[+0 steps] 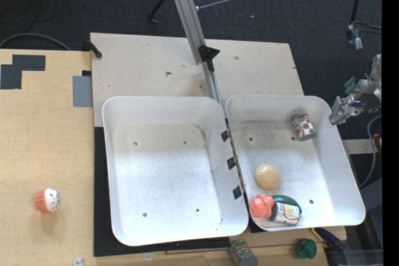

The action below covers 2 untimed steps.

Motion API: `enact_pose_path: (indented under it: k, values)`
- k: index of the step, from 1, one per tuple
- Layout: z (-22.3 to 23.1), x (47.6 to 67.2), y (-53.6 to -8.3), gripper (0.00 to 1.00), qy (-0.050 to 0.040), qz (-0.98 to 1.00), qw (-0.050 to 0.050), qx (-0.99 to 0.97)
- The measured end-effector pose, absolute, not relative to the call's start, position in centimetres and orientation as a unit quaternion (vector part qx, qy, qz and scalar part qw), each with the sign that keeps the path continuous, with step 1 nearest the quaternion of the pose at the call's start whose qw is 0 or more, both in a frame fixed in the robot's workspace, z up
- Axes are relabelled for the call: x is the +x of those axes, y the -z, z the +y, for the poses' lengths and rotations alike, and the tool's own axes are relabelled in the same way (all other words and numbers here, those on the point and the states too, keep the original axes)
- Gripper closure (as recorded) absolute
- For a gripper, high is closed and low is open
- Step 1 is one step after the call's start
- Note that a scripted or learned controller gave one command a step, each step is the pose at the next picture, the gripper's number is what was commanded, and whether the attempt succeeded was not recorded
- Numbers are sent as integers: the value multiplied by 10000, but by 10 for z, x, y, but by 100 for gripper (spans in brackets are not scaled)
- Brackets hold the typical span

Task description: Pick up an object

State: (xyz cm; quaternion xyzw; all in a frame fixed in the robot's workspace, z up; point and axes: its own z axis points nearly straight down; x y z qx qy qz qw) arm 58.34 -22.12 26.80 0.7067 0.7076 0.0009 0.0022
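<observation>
The right bin (336,152) holds the loose items so the arm can reach them: a small can (304,127) far, a tan ball (267,176) mid-bin, a bottle (278,209) near. The gripper (350,104) waits just outside the bin's far-right rim, nearest the can; whether it is clenched cannot be told.
</observation>
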Motion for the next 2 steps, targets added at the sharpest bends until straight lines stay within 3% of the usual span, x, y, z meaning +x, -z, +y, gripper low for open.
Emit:
enact_pose_path:
  k: [2]
  values:
    - [-122,559,-276,100,1,7085,-19,7057]
